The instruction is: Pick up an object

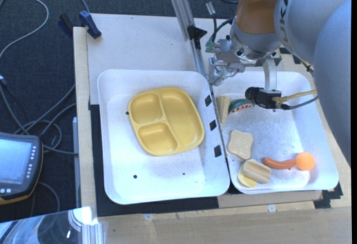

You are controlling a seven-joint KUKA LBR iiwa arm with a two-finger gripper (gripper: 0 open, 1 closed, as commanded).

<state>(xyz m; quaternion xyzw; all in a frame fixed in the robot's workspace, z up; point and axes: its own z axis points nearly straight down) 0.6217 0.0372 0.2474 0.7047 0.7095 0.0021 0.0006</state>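
My gripper point(223, 74) hovers at the right bin's point(321, 120) upper left corner, near a toy wedge point(224, 107); I cannot tell its state. A clean pick means descending squarely over one piece, clear of the bin wall, toast point(240, 144) nearby.

Glossy plastic tray point(165, 121); matt white bins point(167, 193).

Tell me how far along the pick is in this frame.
Nothing looks picked yet. The gripper hangs over the right bin's far left corner, above a pale wedge. The bread slice, bun and carrot lie in that bin. Grasping and lifting remain.
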